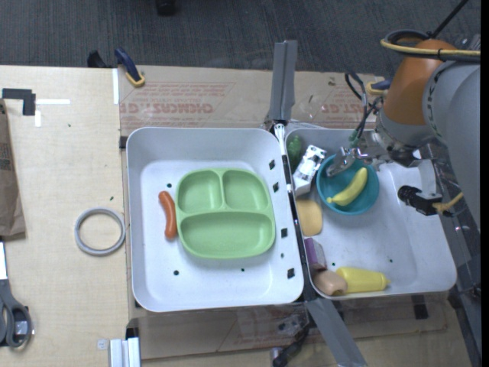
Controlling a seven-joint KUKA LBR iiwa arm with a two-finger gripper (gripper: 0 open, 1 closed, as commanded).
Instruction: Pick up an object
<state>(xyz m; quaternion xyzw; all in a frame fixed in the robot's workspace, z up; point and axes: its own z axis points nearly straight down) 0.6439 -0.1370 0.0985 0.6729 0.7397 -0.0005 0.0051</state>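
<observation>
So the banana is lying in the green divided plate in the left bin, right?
Not quite. The camera view shows the banana lying in the blue bowl in the right bin. The green divided plate is in the left bin, as you said.

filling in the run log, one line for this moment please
pincer over blue bowl rim | banana in bowl | right bin | nothing seen held

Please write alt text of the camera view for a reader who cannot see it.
The gripper hovers over a blue bowl holding a banana in the right bin. The left bin holds a green divided plate and a toy sausage.
</observation>
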